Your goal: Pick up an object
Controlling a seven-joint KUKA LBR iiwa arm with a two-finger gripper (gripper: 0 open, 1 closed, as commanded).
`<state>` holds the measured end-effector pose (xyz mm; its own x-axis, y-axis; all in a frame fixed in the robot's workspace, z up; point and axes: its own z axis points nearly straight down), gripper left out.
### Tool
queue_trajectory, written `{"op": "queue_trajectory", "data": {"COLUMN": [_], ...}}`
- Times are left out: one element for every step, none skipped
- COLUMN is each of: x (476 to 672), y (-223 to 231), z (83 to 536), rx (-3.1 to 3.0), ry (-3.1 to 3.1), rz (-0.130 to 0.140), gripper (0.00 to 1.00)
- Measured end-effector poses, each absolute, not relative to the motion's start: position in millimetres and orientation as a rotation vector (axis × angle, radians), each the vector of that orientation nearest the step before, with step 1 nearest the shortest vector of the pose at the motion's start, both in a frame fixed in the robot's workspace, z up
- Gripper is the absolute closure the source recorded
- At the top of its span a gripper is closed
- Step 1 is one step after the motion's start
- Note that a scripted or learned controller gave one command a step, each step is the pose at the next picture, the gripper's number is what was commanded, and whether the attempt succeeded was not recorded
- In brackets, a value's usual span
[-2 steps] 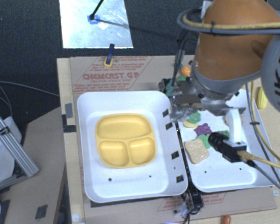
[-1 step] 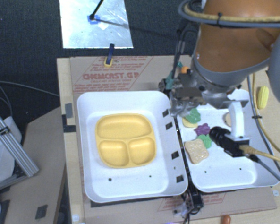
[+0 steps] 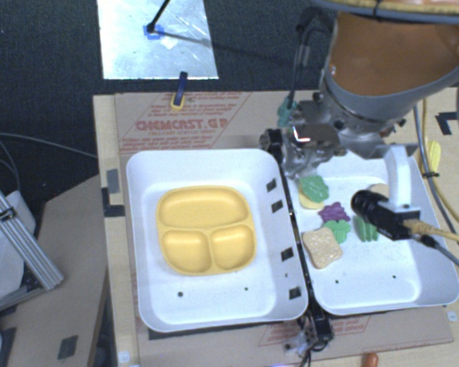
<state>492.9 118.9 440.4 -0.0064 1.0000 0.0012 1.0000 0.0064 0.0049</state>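
The right bin (image 3: 391,285) holds several toy foods. A green leafy piece (image 3: 314,187) lies on a yellow piece (image 3: 308,202) near the bin's left wall. Below them are purple grapes (image 3: 333,210), a small green piece (image 3: 340,230), a slice of toast (image 3: 323,247) and another green piece (image 3: 365,229). A tan piece (image 3: 379,190) peeks out behind a black cylinder. My gripper (image 3: 296,161) hangs low over the bin's far left corner, just above the green leafy piece. The metal wrist body hides its tip.
The left bin (image 3: 151,300) carries a yellow divided plate (image 3: 206,228). A black cylinder with a cable (image 3: 379,213) and a white bracket (image 3: 400,178) on the arm reach over the right bin's middle. The divider between the bins (image 3: 290,222) runs close to the toys.
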Motion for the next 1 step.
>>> {"op": "queue_trajectory", "data": {"x": [493.2], "y": [118.8], "z": [450.3], "rx": [2.207], "ry": [2.232], "rz": [0.008], "gripper": [1.0]}}
